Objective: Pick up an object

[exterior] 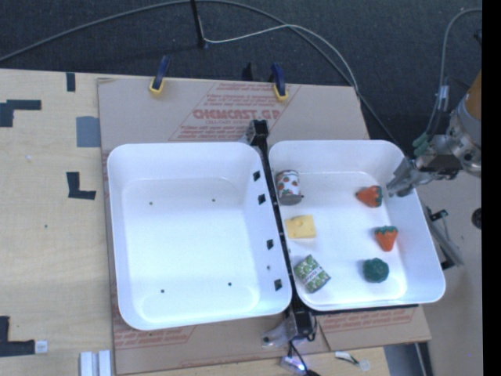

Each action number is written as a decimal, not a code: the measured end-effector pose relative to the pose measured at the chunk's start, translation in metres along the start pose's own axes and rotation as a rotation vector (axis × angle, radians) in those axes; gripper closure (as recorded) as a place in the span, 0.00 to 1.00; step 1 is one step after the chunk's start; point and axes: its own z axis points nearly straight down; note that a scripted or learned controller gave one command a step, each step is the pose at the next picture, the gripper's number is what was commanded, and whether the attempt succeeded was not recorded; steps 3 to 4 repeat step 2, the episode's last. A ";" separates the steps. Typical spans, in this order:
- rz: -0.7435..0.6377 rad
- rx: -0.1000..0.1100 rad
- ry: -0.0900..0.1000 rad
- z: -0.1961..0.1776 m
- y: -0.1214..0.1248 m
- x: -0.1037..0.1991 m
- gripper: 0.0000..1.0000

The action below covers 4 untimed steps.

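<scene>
Cardboard-topped bench (227,112) under two white bins, right bin (344,151) carrying small toys, gripper (401,183) hovering at its right rim, just beside red tomato toy (369,197), grip state impossible to tell.

white bins (188,163), yellow block (301,227), green ball (376,270)
</scene>
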 end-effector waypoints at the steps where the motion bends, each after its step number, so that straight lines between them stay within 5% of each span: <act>1: 0.000 0.000 0.000 0.000 0.000 0.000 0.00; 2: 0.005 0.010 0.002 0.103 -0.018 0.031 0.00; 4: 0.005 0.010 0.002 0.103 -0.018 0.031 0.00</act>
